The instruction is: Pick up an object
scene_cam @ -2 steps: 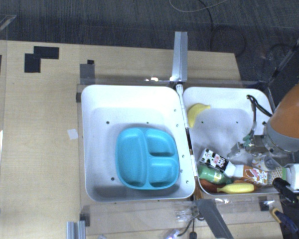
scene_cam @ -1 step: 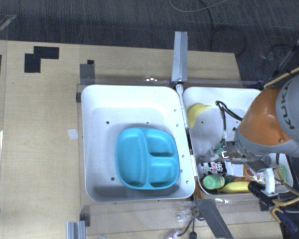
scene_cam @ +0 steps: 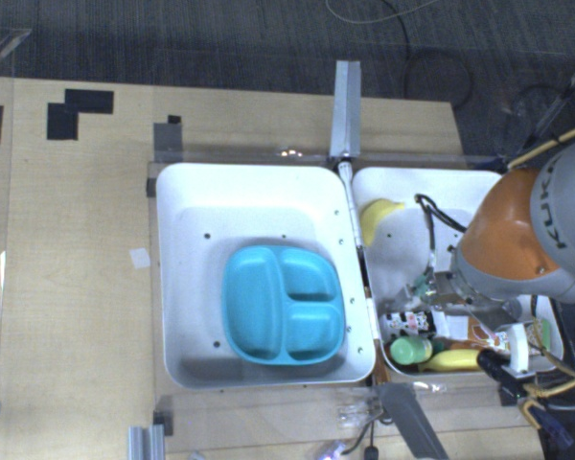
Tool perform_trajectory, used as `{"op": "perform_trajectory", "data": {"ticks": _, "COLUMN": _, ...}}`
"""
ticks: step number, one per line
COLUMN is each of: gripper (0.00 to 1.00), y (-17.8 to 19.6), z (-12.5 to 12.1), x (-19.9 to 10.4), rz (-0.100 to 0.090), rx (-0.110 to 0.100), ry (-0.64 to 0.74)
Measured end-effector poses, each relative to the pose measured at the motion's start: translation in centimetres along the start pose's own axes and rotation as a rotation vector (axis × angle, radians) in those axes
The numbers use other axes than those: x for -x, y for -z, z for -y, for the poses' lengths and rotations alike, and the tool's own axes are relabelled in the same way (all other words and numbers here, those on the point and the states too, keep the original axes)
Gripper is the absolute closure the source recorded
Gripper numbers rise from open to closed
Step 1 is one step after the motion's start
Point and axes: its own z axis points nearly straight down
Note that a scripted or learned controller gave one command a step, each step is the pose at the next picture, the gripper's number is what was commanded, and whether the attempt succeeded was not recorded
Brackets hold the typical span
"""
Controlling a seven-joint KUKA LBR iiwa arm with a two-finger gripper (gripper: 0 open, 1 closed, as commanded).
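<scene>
Camera view: arm (scene_cam: 517,233) reaching into the right bin (scene_cam: 402,185), wrist low over its near end. Hand (scene_cam: 424,307) down among the clutter there; grip state impossible to tell. Just beyond the hand toward the bin's near wall: green ball (scene_cam: 409,351) and banana (scene_cam: 452,359), touching. Yellow object (scene_cam: 379,218) near the far wall. Blue tray (scene_cam: 283,303) in the left bin (scene_cam: 187,199). Probably the descent-to-grasp step, nothing seen held. Next: closing on one item, then a straight lift clear of the neighbours.

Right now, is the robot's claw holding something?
Gripper: cannot be told; it is low in the right bin, hidden under the arm.
</scene>
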Motion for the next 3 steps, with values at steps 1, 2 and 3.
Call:
{"op": "perform_trajectory", "data": {"ticks": 1, "gripper": 1.00, "y": 1.1, "z": -0.4, "x": -0.1, "rz": 0.000, "rx": 0.007, "ry": 0.002}}
{"op": "perform_trajectory", "data": {"ticks": 2, "gripper": 1.00, "y": 12.0, "z": -1.7, "x": -4.6, "rz": -0.007, "rx": -0.010, "ry": 0.354}}
{"op": "perform_trajectory", "data": {"ticks": 3, "gripper": 1.00, "y": 11.1, "z": -1.1, "x": -10.0, "rz": -0.009, "rx": -0.010, "ry": 0.518}}
